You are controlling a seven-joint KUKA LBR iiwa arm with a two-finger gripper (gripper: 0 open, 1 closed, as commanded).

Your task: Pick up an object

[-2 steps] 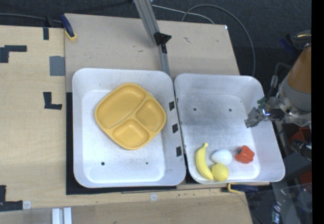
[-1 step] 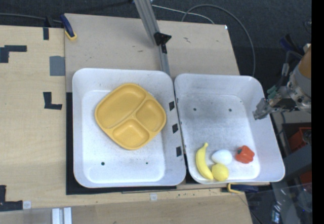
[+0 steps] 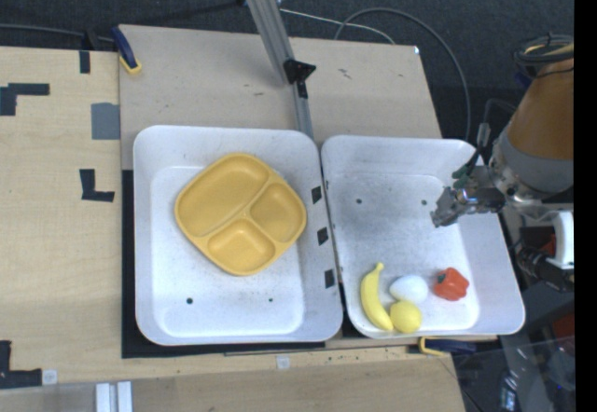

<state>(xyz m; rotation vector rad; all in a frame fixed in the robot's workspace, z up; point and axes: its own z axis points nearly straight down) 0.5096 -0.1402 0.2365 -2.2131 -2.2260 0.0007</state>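
Left bin [image 3: 154, 242]: lying at the 9 o'clock side of the bench and carrying a yellow divided plate [image 3: 241, 212], which is sitting flat a little above the bin's middle.
Right bin [image 3: 392, 168]: lying just beside the left one, its upper half bare, its candidates all gathering toward 6 o'clock.
Banana [image 3: 373, 298]: lying curved at the bin's 6 o'clock wall, touching the lemon.
White egg-shaped piece [image 3: 408, 288]: resting just above the lemon [image 3: 406, 316], the two touching.
Red pepper-like piece [image 3: 451, 283]: sitting near the egg-shaped piece on its 3 o'clock side, slightly apart from it.
Gripper [image 3: 448, 212]: hanging over the right bin's 3 o'clock edge, well apart from the food cluster; whether it is open or closed I cannot tell, and nothing is showing in its grasp.
Step in hand: judging from this, the arm is positioning for an approach, with nothing picked yet.
Next move: it is calling for travel toward 6 o'clock and a descent onto one piece; the red one, standing clear of its neighbours, looks the easiest.
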